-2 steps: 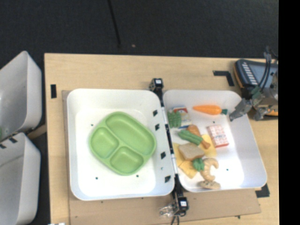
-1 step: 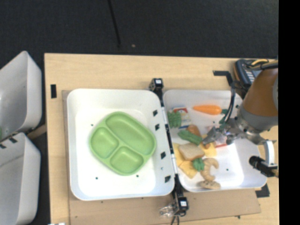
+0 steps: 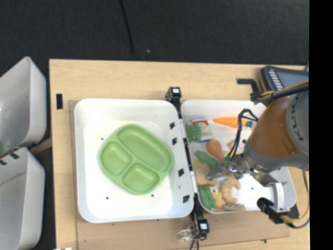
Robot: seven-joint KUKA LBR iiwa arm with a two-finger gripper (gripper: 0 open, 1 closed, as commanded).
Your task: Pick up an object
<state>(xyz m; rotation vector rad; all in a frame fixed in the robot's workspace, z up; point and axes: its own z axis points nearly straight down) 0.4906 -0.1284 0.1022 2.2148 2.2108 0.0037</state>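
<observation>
My gripper (image 3: 222, 172) hangs low over the middle of the right bin (image 3: 270, 191), among a pile of toy food. Just up and left of it lie a brown rounded piece (image 3: 214, 149) and a long green piece (image 3: 205, 158). A beige piece (image 3: 229, 189) and a second green piece (image 3: 206, 196) sit just below it. An orange carrot (image 3: 226, 121) lies at the bin's far side, and a small leafy green piece (image 3: 193, 133) is near the left wall. The arm's orange band (image 3: 273, 134) hides part of the bin.
A green divided plate (image 3: 136, 159) lies in the left bin (image 3: 93, 119). Black clips run along the wall between the two bins (image 3: 183, 155). A dark device (image 3: 276, 79) sits on the bench at the back right. White containers (image 3: 18, 119) stand left of the bench.
</observation>
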